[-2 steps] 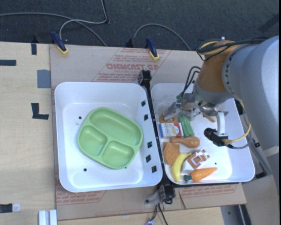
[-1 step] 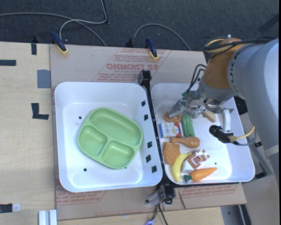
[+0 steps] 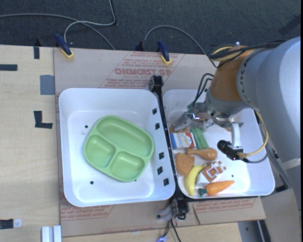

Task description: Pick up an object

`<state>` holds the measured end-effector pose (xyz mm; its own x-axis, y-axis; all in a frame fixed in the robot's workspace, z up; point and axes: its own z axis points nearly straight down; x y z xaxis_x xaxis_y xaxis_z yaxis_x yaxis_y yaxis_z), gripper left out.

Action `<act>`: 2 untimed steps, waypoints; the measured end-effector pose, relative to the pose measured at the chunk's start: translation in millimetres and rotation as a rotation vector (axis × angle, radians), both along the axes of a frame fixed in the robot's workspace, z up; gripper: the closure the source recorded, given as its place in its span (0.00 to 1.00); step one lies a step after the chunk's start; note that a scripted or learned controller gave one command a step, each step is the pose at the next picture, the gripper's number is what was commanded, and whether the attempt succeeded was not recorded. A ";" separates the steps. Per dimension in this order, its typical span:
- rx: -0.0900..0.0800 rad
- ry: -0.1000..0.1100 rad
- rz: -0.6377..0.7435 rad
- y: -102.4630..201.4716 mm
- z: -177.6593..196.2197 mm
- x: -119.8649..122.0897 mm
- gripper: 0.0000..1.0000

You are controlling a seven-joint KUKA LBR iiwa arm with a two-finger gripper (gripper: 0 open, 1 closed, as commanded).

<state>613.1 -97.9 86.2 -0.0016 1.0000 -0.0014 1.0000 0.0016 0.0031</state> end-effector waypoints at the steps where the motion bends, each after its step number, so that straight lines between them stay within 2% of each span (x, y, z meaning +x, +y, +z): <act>1: -0.001 -0.003 -0.002 -23.8 0.9 -59.4 0.00; 2: 0.000 -0.001 0.000 -5.4 0.2 -26.7 0.00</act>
<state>586.5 -103.3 86.4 -0.0014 1.0000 -0.0018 1.0000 0.0014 0.0046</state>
